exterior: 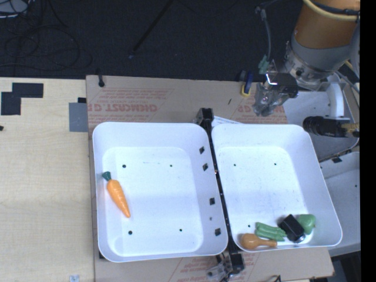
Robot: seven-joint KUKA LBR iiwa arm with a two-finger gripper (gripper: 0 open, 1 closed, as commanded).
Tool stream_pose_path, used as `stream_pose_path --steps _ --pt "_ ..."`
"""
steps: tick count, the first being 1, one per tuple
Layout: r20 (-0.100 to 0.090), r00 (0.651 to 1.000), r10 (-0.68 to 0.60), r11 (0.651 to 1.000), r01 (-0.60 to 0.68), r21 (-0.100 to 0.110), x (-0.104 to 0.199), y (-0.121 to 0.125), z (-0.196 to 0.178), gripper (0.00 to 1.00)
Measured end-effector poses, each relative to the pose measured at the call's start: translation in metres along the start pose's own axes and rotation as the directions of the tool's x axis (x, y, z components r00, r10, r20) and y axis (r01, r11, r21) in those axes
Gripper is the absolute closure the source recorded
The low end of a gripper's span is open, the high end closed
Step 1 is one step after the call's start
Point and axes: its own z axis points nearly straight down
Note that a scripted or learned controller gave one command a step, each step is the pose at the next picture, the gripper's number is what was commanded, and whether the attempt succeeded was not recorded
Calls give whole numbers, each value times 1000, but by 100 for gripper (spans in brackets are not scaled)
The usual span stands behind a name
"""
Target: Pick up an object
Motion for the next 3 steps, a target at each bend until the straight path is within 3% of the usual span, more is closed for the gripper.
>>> stream_pose_path --steps 1,2,3 --pt "0 1000 1 1000 -1 -16 -32 -50 -33 100" --pt "0 1000 1 1000 -1 -19 -57 -97 -68 100" --pt "-1 1000 -7 1000 7 -29 -6 -126 -177 100"
